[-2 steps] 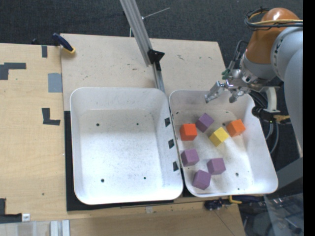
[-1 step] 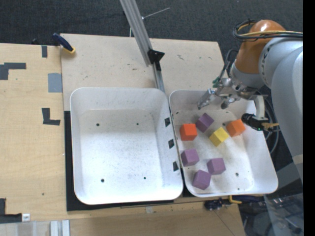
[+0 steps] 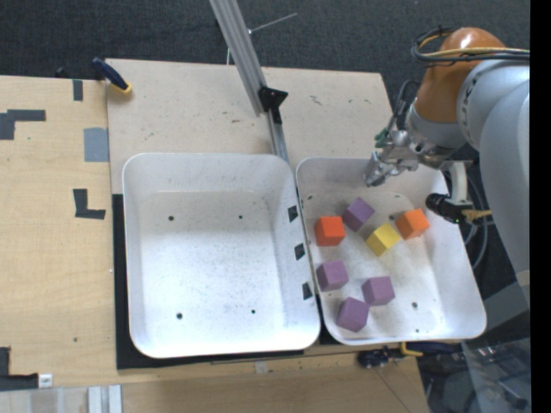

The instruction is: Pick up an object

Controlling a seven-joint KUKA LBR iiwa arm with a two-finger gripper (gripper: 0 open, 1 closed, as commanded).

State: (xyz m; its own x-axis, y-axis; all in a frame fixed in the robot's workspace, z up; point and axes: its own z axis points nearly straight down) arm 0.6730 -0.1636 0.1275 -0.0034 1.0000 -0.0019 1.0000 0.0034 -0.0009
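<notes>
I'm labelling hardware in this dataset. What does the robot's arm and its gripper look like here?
The arm is a thick, rounded light-grey casing with a glossy orange band above the wrist. Thin dark cables loop over that band. The small metallic-grey gripper narrows toward its tip, with a black fitting beside the arm.

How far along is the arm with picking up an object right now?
Done: the gripper has reached the right bin, near its far edge. In hand: nothing visible between its fingers. Left: the whole pick. All seven blocks lie on the bin floor, the purple block nearest the gripper, with the orange block and yellow block close by.
</notes>
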